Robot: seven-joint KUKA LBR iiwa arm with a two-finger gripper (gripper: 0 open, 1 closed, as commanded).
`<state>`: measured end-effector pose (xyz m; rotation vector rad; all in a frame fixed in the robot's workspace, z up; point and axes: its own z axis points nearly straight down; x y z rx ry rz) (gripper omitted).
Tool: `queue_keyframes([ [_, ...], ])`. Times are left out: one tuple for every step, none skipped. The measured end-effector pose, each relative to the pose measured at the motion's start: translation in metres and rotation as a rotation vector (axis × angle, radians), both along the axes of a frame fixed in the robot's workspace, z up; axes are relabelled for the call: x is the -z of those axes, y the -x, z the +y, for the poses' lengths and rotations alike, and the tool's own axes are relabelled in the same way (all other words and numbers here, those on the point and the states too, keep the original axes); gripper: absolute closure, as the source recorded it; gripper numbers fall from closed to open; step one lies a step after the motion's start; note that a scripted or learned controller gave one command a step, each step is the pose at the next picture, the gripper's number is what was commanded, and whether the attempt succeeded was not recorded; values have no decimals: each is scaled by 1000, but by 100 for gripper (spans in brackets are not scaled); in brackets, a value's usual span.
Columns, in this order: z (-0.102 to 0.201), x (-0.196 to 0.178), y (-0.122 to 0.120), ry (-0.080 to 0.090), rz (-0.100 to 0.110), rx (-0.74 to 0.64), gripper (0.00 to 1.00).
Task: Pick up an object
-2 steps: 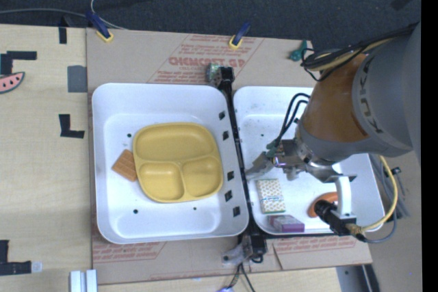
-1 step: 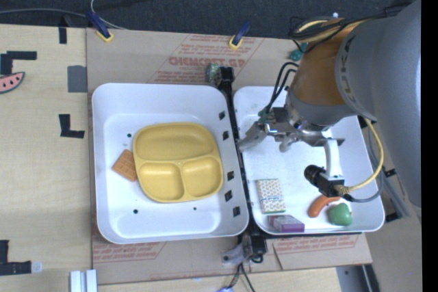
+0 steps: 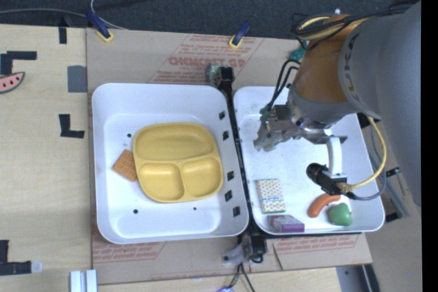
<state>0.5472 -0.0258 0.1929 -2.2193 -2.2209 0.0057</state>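
The worktop (image 3: 41, 167) is pale wood, and a sheet of brown cardboard (image 3: 171, 58) with red print lies on it under both bins. The grey arm (image 3: 383, 65) comes in from the right side of the view and covers the upper right part of the right bin; its orange band is seen above the wrist.

The left bin (image 3: 109, 202) holds a yellow plate (image 3: 179, 161) with three compartments, which takes most of its floor. At the left edge of the plate there is a flat orange-brown square (image 3: 124, 165), touching the plate and maybe partly under it – I cannot tell which.

The right bin (image 3: 291, 171) holds the smaller things, all near its lower wall. A small patterned box (image 3: 271, 195) lies flat in the lower left part. Just below it, against the lower wall, is a little purple block (image 3: 288, 223). To the right of these are a green round piece (image 3: 339, 215) in the lower right corner and a short orange piece (image 3: 320, 205) touching it on its upper left side.

The end effector (image 3: 268, 137) is over the upper left part of the right bin, close to the wall between the two bins. It is well apart from the patterned box and from the other small things – nothing is seen in its grasp. Whether it is apart or together, I cannot tell from this view.
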Motion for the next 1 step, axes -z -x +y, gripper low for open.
queue_keyframes([
  [-92,61,55,0,0,3,100],
])
